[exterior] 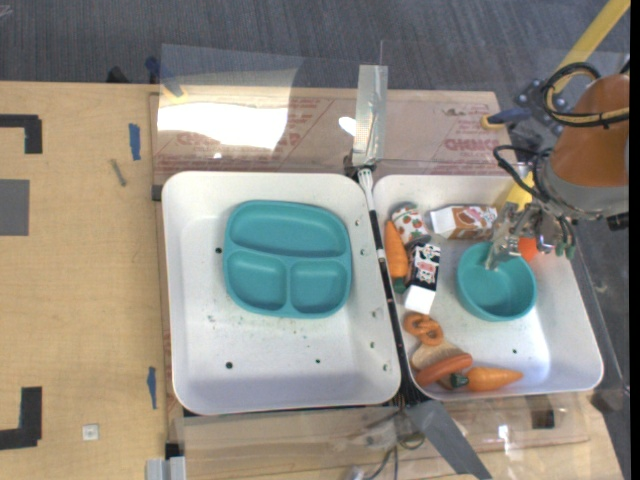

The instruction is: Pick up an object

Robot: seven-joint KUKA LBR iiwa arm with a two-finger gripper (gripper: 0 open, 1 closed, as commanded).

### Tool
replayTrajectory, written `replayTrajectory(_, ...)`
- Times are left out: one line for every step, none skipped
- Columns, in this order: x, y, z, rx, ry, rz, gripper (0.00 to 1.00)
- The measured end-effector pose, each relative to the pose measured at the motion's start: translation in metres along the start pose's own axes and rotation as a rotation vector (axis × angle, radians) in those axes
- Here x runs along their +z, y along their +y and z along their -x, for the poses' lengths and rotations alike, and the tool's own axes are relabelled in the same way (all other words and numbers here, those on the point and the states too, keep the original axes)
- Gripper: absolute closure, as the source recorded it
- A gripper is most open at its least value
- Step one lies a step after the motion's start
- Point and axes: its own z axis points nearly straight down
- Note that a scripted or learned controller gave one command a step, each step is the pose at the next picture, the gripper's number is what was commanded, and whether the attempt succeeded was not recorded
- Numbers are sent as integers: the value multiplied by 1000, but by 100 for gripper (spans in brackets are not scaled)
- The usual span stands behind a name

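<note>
My gripper (508, 244) hangs over the far rim of a teal bowl (497, 290) in the right bin (570, 353), under the orange-banded wrist (590, 148). A small orange-red piece (529, 249) lies right beside it. West of the bowl sit a brown snack packet (458, 220), a black-and-white carton (425, 265), a red-and-white toy (405, 219) and an orange carrot (397, 252). Near the front lie a pretzel-like ring (424, 328), a reddish carrot (441, 368) and an orange carrot (490, 377). Nothing is seen held.
The left bin (190, 368) holds a teal divided plate (288, 258). A raised divider (381, 268) runs between the bins. A clear panel with a metal post (370, 113) stands behind them. Cables (540, 103) trail by the wrist.
</note>
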Motion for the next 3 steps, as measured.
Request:
replayTrajectory(3,0,-3,1,13,1,0)
replayTrajectory(2,33,10,-52,47,-16,0)
replayTrajectory(1,72,-9,-84,19,-13,0)
